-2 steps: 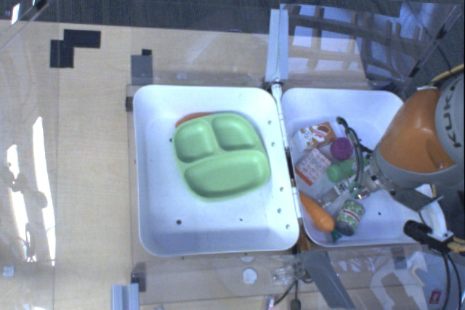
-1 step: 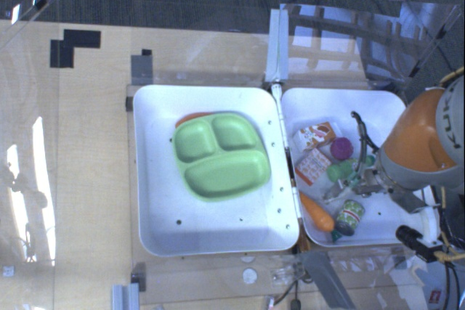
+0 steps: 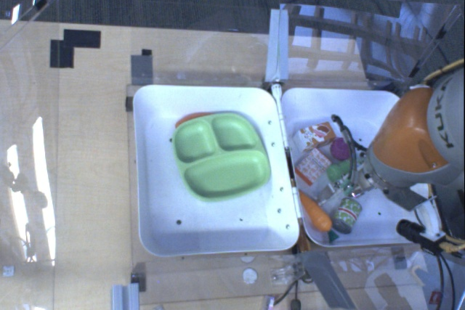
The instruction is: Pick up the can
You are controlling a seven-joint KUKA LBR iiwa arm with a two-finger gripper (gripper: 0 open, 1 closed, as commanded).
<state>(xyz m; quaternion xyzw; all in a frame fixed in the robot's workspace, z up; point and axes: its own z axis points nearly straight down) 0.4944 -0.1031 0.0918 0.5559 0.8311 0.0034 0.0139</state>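
Here, listed from left to right across the pale wooden tabletop (image 3: 73, 178).

Item 1: left white bin (image 3: 156, 229), shallow, with rounded corners. It holds a green divided plate (image 3: 221, 155) with three compartments, lying flat slightly above the bin's centre. A sliver of something red-orange (image 3: 190, 116) shows from under the plate at about 11 o'clock of it; what it is cannot be told.

Item 2: right white bin (image 3: 378, 102), set directly beside the first. Its contents crowd the left half: a small printed packet (image 3: 314, 134) toward 10 o'clock of the bin; a red-and-white carton (image 3: 312, 165) just below that; a purple object (image 3: 340, 149) and a green object (image 3: 338, 171) just right of these; an orange carrot (image 3: 317, 213) lying aslant at about 7 o'clock, near the bin's left wall.

Item 3: the can (image 3: 347, 214), with a green, red and white label, lying tilted at about 6 o'clock of the right bin, just right of the carrot.

Item 4: the arm (image 3: 410, 138), grey with an orange band, entering from 3 o'clock. Its claw (image 3: 354, 191) sits low over the clutter, just above the can and beside the green object; whether the claw is spread or closed, and whether it grips anything, cannot be told.
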